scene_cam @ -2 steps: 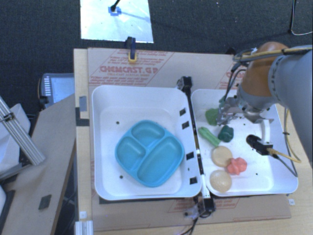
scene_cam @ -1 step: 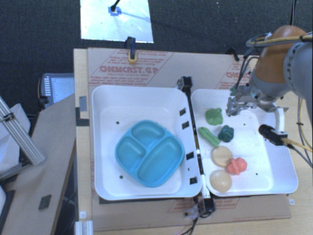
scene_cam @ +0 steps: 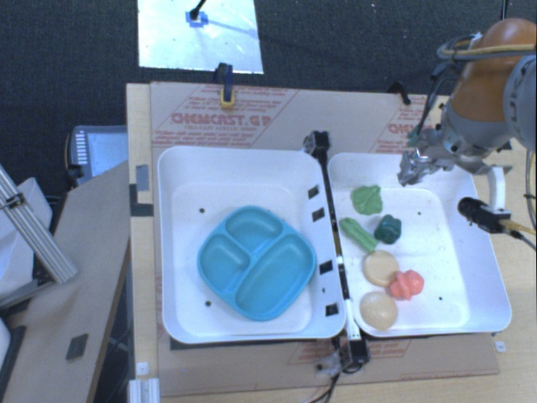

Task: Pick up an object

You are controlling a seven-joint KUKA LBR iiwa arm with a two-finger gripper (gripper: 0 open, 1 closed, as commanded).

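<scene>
In the right bin (scene_cam: 470,300), six small toys lay clustered at its left side: green leaf (scene_cam: 367,198), green pod (scene_cam: 358,233), dark broccoli (scene_cam: 388,228), two cream rounds, a pink piece (scene_cam: 406,285). The gripper (scene_cam: 411,171) hung over the bin's far rim; its grip I couldn't tell. A blue tray (scene_cam: 255,261) sat in the left bin (scene_cam: 185,225).

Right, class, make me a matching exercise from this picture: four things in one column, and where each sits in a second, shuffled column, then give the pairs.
Things:
1. blue divided plate
2. pink toy
3. robot's hand
4. yellow clamp

Places:
A. over the far edge of the right bin
B. on the far edge of the board, beyond the left bin
C. lying in the left bin
D. in the right bin, near two pale round pieces

Pairs: 1-C, 2-D, 3-A, 4-B
</scene>
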